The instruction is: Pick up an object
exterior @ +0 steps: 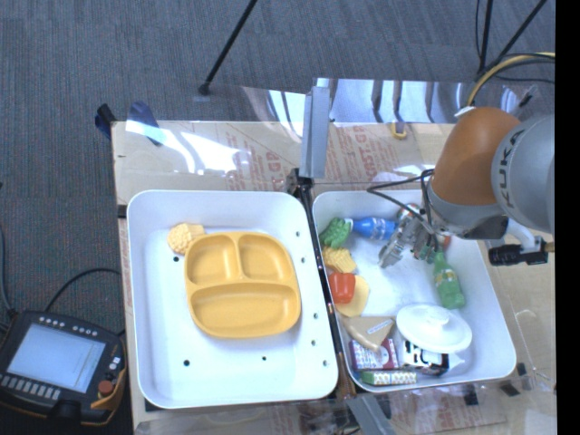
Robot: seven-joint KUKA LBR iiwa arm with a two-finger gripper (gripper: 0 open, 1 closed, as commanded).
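The blue plastic bottle (372,227) lay in the right white bin (494,320), near its back wall; it looked light, stiff and slick, best pinched across its middle. Just right of it hung the gripper (396,253), its spread unreadable, nothing visibly held.

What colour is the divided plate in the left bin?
Yellow-orange all over, seen plainly in the camera view: the divided plate.

I see bright, even light, glare on the clear sheet (195,152) behind the bins, and soft overall focus.
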